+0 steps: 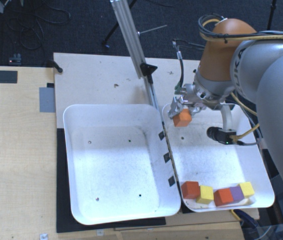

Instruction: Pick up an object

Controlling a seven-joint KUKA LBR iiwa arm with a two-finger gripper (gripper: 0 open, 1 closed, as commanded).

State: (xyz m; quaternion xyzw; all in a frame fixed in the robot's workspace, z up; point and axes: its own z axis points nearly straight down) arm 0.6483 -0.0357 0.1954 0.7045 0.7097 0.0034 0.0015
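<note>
My gripper (182, 110) hangs over the far left part of the right bin (216, 159), shut on an orange block (183, 118) that sits between its fingers, lifted above the bin floor. Along the near edge of the right bin lie several more blocks: a red one (190, 189), a yellow one (205, 194), a red-orange one (223, 196), a purple one (237, 193) and another yellow one (246, 188).
The left bin (81, 134) stands beside the right one, with a row of black clips (167, 156) on the shared rim. A slanted aluminium rail (131, 39) rises behind the bins. The grey arm with its orange band (221, 49) fills the right side.
</note>
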